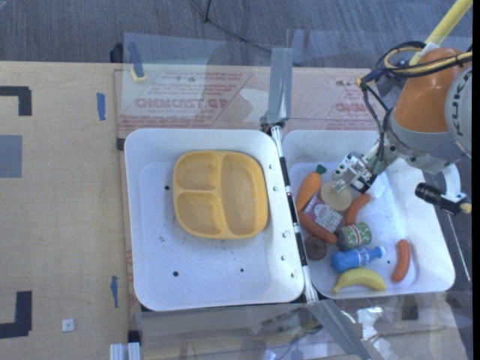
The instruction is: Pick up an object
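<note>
carrot (307, 190): orange, long, lies slantwise at the left side of the right bin (431, 276), tip toward the far side.
round tan disc (336, 197): just right of the carrot, directly under the gripper (346, 174); grasp cannot be told.
packet (327, 217): red and white, flat, near side of the disc.
small can (354, 235): green label, on its side, mid-bin.
blue bottle (355, 258): lying flat, cap to the right.
banana (359, 280): yellow, curved, at the near edge.
sausage (403, 260): red-orange, right of the bottle, roughly upright in the view.

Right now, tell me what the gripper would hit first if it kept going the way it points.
Probably the round tan lid just below the gripper, which points down-left into the right bin. The orange carrot lies just beyond. Depth is hard to judge.
</note>
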Controlling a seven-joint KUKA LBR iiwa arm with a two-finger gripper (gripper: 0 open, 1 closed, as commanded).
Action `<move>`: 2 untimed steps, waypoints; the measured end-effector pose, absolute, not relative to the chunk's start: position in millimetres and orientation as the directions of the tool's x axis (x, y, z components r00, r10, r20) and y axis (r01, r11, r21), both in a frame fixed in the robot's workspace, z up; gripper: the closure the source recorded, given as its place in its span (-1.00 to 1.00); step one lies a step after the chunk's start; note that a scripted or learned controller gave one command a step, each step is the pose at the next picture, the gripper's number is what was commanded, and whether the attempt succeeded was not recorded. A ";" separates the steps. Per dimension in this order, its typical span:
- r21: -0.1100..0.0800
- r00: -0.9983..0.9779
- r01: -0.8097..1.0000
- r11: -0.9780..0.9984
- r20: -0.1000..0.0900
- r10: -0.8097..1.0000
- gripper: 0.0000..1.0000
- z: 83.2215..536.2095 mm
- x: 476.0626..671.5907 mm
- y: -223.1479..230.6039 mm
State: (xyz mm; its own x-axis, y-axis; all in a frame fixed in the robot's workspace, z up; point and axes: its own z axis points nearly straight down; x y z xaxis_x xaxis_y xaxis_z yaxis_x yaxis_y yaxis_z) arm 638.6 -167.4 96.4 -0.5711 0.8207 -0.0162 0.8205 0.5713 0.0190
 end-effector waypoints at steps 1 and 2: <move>0.024 -0.567 0.823 0.567 -0.019 0.824 1.00 108.8 639.8 -170.2; 0.005 -0.405 0.914 0.405 -0.002 0.914 1.00 235.6 651.6 -67.7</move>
